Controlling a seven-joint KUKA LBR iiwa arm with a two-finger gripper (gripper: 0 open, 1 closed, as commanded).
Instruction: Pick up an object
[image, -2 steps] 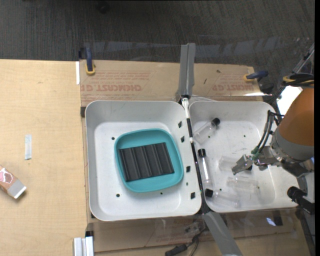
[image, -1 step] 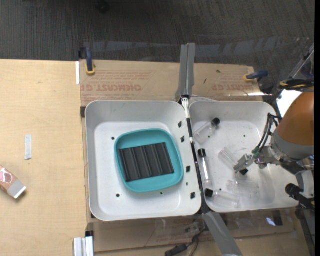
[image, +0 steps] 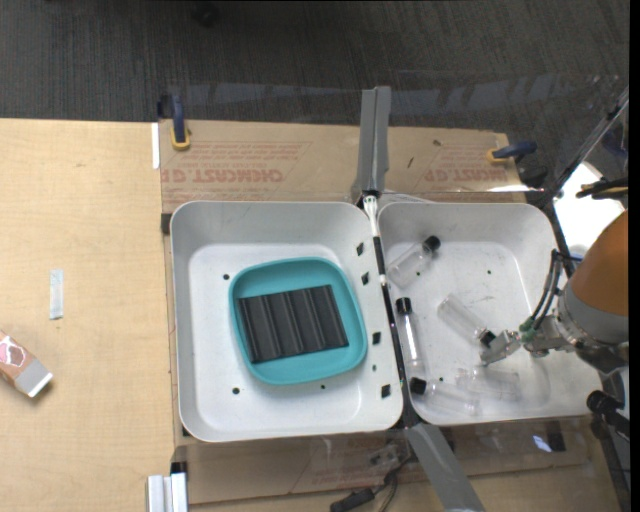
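on the bench, two white bins (image: 190, 300), one teal tray (image: 297, 322), one hand (image: 492, 345)

The table (image: 80, 220) carries a small grey strip (image: 56, 295) near its left side. A pink-and-white packet (image: 20, 366) lies at the left edge.
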